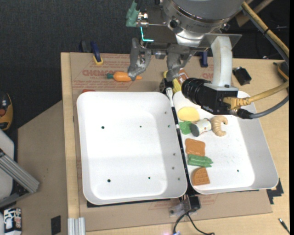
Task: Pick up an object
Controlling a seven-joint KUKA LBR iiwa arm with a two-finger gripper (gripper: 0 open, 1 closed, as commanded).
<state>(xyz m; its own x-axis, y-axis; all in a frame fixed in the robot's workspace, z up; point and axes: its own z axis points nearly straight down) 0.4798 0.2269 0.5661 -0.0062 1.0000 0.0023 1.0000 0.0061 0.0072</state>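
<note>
Worktop (69, 137): cardboard-covered, carries two white bins side by side. Left bin (92, 183) has nothing visible in it except small dark dots on the floor.

Right bin (257, 156) holds all the candidate objects, clustered along its left wall: yellow piece (188, 113), small grey-white cylinder (200, 126), tan curled piece (220, 125), orange-brown slab (195, 147), green pod (199, 160), orange wedge (200, 176).

Arm (202, 13) comes in high at the top of frame, with a black cylindrical unit (202, 94) and hose slung over the right bin's back corner.

Gripper (154, 69) sits above the back edge of the bins, over the cardboard, not over either bin floor. Fingers (137, 62) look spread, with a clear gap between the two; nothing seen between them.

Orange carrot toy (121, 76) lies on the cardboard behind the left bin, touching or just beside the left fingertip; can't tell which from this angle. It's outside both bins.

Status, my read: nothing picked. No object lifted or pinched. Whole grasp remains: choose a target, descend, close, lift. Carrot is nearest, but it looks beside the finger, not centred in the gap.
</note>
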